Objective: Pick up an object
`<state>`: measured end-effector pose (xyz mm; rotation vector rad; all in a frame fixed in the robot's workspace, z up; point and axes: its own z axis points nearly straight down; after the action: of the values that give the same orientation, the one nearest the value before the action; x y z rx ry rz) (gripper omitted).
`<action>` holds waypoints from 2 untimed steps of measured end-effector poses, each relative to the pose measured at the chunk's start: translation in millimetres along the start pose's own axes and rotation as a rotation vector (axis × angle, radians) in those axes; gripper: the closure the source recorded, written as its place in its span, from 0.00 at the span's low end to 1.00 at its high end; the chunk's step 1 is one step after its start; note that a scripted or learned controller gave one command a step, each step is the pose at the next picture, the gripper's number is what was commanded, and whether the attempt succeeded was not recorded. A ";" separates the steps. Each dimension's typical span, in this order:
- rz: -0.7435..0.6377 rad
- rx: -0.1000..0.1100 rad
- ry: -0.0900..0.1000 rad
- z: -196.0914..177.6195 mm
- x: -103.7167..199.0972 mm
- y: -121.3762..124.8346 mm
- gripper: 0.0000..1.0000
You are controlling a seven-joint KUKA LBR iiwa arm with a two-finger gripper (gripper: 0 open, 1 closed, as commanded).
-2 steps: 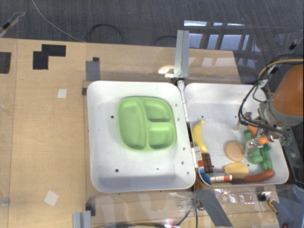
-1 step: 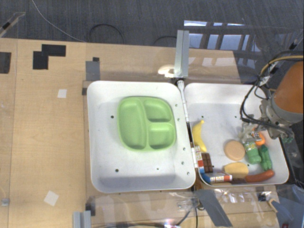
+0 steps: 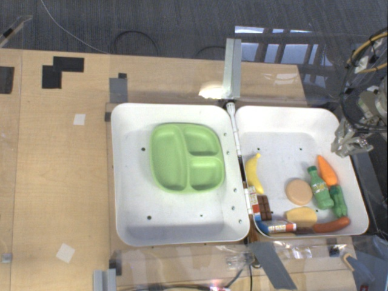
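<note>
From the overhead camera I see the two white bins side by side on the bench. The left bin [image 3: 130,223] carries a green divided tray [image 3: 185,157] lying flat near its middle. The right bin [image 3: 285,123] holds all the loose objects, and they sit crowded into its near half, likely because they slid or were dropped toward that lower edge.

A banana [image 3: 253,173] lies along the right bin's left wall. Just right of it sits a round tan disc [image 3: 299,191], then a green bottle [image 3: 320,190] with an orange carrot [image 3: 327,170] beside it toward the right wall. Along the near edge I make out a yellowish lump [image 3: 302,214], a red sausage-like piece [image 3: 330,225] and a marker [image 3: 282,227].

My gripper [image 3: 350,144] hangs at the right bin's right edge, above the rim. Whether it is parted or closed I cannot tell at this angle; nothing is visibly gripped. The carrot is the nearest candidate, just below and left of the gripper, so I judge a short inward reach is needed.
</note>
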<state>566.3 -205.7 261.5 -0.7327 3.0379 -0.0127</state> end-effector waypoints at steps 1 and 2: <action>-0.099 -0.001 -0.001 170.7 -49.4 -24.2 1.00; -0.886 -0.010 0.000 139.3 -60.2 -28.8 1.00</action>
<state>635.6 -204.4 123.4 -1.9693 2.4361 -0.0085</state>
